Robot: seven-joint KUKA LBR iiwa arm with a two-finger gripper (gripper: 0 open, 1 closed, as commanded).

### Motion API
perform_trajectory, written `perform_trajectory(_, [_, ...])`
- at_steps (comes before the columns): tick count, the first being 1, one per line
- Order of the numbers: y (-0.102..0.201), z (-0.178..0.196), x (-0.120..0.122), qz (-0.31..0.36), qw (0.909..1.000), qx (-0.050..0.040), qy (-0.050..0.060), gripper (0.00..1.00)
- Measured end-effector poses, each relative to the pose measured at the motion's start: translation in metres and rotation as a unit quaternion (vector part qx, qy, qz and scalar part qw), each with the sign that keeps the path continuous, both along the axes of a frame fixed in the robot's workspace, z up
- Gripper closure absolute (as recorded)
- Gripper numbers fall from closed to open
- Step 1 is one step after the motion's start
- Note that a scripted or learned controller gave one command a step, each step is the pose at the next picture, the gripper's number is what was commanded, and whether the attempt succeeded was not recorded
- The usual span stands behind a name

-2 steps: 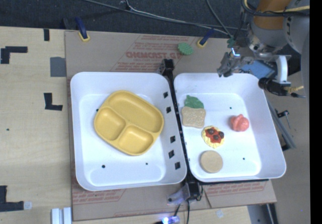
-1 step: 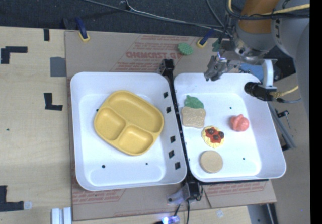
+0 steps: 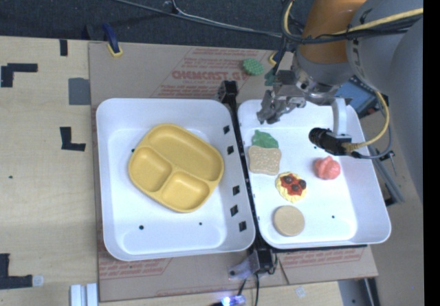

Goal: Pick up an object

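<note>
- The gripper hangs over the far left corner of the right bin, its dark metal fingers pointing down and left; whether they are spread or pressed together cannot be told, and nothing shows between them.
- Just below the gripper lies a small green leaf-shaped piece, touching the top of a tan, speckled square slice — both close to the divider between the bins.
- Further toward the near side sit a yellow round piece with red and dark toppings and a plain beige disc, smooth and flat.
- A pink, lumpy rounded object rests to the right, near a black cable fitting on the arm.
- The left bin holds a glossy yellow plastic tray with three compartments, set at a slant.
- Another green knobbly piece lies on the brown cardboard outside the bins — well apart from the rest.
</note>
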State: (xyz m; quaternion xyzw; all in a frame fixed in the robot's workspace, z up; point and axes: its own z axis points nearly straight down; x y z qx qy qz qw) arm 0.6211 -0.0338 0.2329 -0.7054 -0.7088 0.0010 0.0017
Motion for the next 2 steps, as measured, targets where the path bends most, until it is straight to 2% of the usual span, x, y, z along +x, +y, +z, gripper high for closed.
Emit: perform_trajectory(2, [0.106,-0.021,-0.042,0.0,1.0,-0.0005,0.0,1.0])
